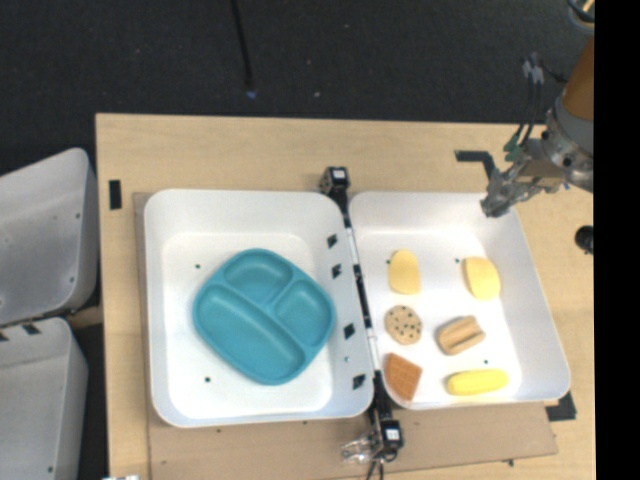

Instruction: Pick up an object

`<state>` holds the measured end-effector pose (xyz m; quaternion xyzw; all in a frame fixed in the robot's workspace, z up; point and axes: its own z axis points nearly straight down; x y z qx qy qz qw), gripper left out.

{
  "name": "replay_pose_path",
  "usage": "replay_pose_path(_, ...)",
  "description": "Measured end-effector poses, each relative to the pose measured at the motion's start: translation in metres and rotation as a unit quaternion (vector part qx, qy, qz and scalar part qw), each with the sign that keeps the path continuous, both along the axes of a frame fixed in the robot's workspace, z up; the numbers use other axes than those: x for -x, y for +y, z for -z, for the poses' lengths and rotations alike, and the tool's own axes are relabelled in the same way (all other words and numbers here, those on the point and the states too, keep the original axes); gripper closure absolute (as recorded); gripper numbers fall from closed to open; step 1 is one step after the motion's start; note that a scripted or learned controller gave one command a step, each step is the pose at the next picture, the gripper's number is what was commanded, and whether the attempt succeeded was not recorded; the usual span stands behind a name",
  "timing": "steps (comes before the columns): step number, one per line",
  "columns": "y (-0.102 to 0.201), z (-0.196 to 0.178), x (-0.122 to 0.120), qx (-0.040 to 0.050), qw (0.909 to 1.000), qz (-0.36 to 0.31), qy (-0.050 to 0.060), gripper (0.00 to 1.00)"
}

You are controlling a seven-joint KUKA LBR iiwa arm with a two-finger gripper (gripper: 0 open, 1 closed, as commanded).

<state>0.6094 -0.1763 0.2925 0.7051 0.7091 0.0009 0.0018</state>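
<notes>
Start at the left: the left bin (170, 388) holds a blue divided plate (263, 315), well apart from the arm and no easy target. Cross the divider and you find 6 small food pieces in the right bin (535, 328), in 3 loose rows: a pale yellow piece (404, 271) and a cookie (403, 324) with an orange wedge (403, 376) below them, then a brown roll (460, 335) and a yellow banana-like piece (476, 382), then a yellow oval (482, 278) farthest right.

Your gripper (497, 203) sits at the bin's far right corner, above its rim, and I cannot tell from this angle whether it is released or clenched; nothing is visibly held.

The relation that matters: every piece lies toward the near edge and left of the gripper. The yellow oval is nearest, almost directly toward you from it, its long axis running far to near. I judge it the likeliest pick.
</notes>
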Motion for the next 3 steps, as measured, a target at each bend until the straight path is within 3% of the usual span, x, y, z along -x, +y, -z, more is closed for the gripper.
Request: replay_pose_path(3, 0.153, 0.036, -0.023, -0.0006, 1.0000, 0.000, 0.002, 1.00)
